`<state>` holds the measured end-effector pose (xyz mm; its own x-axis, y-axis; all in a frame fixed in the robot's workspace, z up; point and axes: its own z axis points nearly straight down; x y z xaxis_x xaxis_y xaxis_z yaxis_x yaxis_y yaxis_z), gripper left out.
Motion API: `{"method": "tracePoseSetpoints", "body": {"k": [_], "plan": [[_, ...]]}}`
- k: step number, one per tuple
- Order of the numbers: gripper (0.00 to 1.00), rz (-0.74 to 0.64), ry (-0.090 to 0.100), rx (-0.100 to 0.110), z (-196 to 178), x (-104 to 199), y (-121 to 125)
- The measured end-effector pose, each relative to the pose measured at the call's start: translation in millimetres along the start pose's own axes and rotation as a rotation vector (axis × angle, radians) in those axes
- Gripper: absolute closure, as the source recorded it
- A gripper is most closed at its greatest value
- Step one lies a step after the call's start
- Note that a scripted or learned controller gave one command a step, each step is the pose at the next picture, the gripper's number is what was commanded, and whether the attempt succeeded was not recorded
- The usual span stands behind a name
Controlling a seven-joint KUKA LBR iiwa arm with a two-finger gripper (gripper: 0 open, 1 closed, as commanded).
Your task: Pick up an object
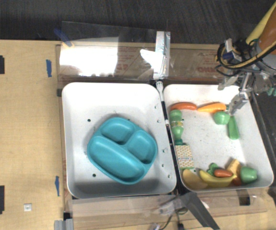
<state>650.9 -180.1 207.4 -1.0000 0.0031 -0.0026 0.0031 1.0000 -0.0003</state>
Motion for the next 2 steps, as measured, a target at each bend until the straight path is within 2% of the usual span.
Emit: {"method": "tracePoseSetpoints", "body": {"k": [1,2], "plan": [[0.0,-0.005,-0.008,0.001,97.9,12.5,-34.7],[0.0,0.075,-0.007,-0.001,117.7,16.1,-2.3]]}}
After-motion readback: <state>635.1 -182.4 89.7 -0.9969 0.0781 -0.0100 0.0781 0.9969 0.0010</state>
